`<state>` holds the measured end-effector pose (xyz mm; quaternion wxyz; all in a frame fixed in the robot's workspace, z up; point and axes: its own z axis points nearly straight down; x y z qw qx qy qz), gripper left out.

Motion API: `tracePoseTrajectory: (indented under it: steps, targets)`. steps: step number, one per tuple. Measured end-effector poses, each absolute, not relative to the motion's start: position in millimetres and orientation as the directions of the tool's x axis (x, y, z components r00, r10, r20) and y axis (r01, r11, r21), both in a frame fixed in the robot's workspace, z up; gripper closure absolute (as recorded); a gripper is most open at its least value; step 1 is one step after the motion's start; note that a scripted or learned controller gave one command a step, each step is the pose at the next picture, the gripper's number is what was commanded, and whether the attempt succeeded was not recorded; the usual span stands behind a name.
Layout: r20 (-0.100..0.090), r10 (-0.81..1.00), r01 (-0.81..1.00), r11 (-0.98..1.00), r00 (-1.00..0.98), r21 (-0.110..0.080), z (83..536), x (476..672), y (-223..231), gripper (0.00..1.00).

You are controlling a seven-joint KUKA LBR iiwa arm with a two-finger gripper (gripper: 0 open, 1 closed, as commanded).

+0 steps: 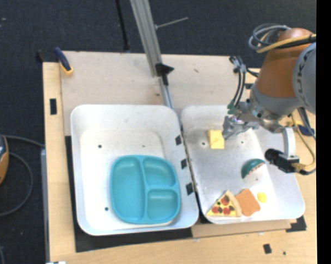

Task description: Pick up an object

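My gripper (230, 128) hangs over the back of the right bin (275, 202), at the end of the grey arm with its orange band (278, 70). Just to its lower left a yellow block (215, 139) lies on the bin floor, close to the gripper tip or touching it. Nearer the front of the bin lie a green rounded piece (252, 167), a pizza slice (223, 205), an orange piece (247, 201) and a small yellow piece (261, 197).
The left bin (94, 131) holds a light blue divided plate (145, 188). A slanted metal rail (149, 34) rises behind the bins. Cables (292, 158) hang off the arm over the right bin's right side.
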<state>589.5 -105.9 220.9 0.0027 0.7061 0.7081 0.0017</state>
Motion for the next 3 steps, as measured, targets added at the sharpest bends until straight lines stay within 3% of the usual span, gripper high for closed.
tracePoseTrajectory:
  steps: [1, 3]
  targets:
    - [-0.002, 1.0, 1.0, 0.003, -0.003, 0.007, 268.0, 591.2, -107.5, 1.0]
    - [0.001, 1.0, 1.0, 0.007, -0.007, 0.0, 257.7, 615.2, -7.3, 1.0]
